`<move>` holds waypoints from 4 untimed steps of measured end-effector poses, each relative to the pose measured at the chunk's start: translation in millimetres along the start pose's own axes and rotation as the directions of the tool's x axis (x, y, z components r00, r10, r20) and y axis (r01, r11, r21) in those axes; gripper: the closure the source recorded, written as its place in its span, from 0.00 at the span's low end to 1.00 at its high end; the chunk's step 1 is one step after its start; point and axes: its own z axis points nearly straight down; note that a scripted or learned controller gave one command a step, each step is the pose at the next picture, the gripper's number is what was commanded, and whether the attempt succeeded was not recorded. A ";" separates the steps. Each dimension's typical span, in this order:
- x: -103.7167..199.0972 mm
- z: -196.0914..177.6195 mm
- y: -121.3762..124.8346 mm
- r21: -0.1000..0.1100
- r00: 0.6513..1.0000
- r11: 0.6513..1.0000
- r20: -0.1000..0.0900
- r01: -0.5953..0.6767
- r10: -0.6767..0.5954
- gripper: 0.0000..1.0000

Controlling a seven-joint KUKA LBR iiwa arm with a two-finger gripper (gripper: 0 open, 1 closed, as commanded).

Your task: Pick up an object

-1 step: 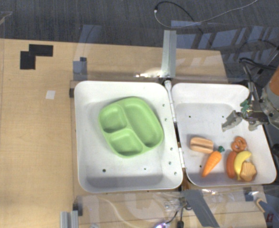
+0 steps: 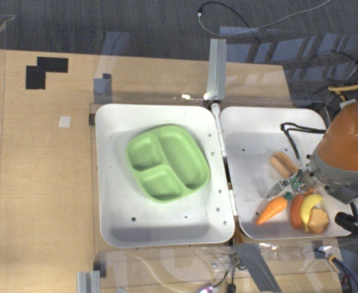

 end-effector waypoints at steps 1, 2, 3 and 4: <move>14.7 -24.4 -4.7 0.004 0.933 0.933 -0.006 0.360 -0.360 0.00; 13.6 -36.3 -1.0 -0.003 0.933 0.933 0.003 0.361 -0.361 1.00; 2.4 -148.1 50.9 0.002 0.918 0.918 -0.003 0.398 -0.398 1.00; 2.3 -147.6 50.5 0.003 0.918 0.918 -0.004 0.397 -0.397 0.00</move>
